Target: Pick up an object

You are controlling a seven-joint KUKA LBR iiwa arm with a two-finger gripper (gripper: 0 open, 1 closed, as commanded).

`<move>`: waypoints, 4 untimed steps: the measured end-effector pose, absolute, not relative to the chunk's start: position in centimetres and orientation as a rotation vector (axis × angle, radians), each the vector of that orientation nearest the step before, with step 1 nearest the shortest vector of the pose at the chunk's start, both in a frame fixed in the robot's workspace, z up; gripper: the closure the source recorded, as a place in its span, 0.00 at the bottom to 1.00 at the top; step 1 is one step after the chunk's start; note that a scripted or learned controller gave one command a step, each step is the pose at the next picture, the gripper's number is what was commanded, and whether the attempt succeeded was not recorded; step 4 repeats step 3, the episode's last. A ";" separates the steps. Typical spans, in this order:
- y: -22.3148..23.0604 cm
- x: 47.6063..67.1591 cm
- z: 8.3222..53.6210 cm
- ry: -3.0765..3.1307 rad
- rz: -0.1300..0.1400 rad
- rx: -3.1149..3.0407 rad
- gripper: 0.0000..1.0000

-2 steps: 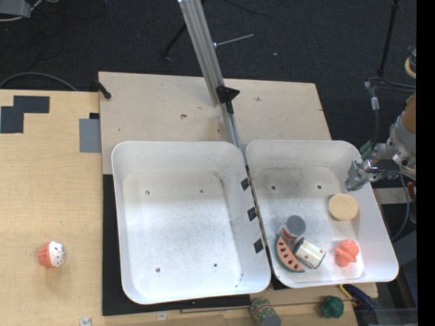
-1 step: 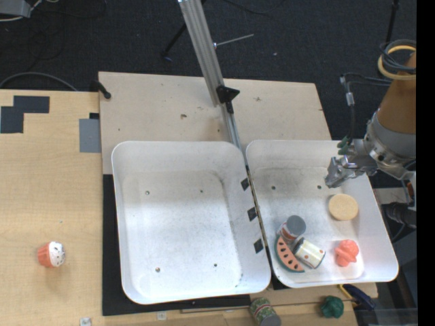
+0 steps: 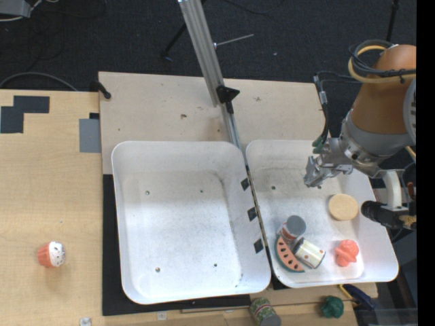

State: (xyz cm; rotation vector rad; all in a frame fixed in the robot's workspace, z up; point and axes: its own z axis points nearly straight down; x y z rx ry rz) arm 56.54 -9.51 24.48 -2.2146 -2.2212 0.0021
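Hung over the upper right part of the right bin (image 3: 272, 156), the pincer (image 3: 318, 176), at the end of the arm (image 3: 380, 107) reaching in from the right; impossible to tell at this size whether open or closed, and nothing seen held in it. Lay below and to its right on the bin floor, near but apart from it, a tan round disc (image 3: 343, 207). Gathered lower in the same bin, 4 more things: a grey-topped small can (image 3: 294, 227), just under it a cream cylinder (image 3: 309, 253) lying on its side, touching or overlapping a red slice-shaped piece with dark dots (image 3: 286, 253), and to the right, apart from those, a pink-red lumpy toy (image 3: 346, 251). Nothing stood between the pincer and the disc. Sat to the left the left bin (image 3: 136, 175), its floor bare but for specks, parted from the right one by a divider carrying 3 black clips (image 3: 252, 213). Ran a slanted aluminium rail (image 3: 206, 53) from the top of the view down to the gap between the bins. Rested outside the bins on the table (image 3: 41, 182) a small red and white ball-like thing (image 3: 51, 254) at far left, and along the lower edge a dark can-like thing (image 3: 262, 311) and a green lump (image 3: 332, 307).
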 end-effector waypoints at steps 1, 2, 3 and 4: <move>-4.0 57.6 25.1 -2.225 0.000 -2.214 1.00; 1.8 59.4 24.1 -2.225 0.001 -2.214 1.00; 6.0 61.0 23.8 -2.224 0.001 -2.216 1.00; 6.0 61.0 23.8 -2.224 0.001 -2.216 1.00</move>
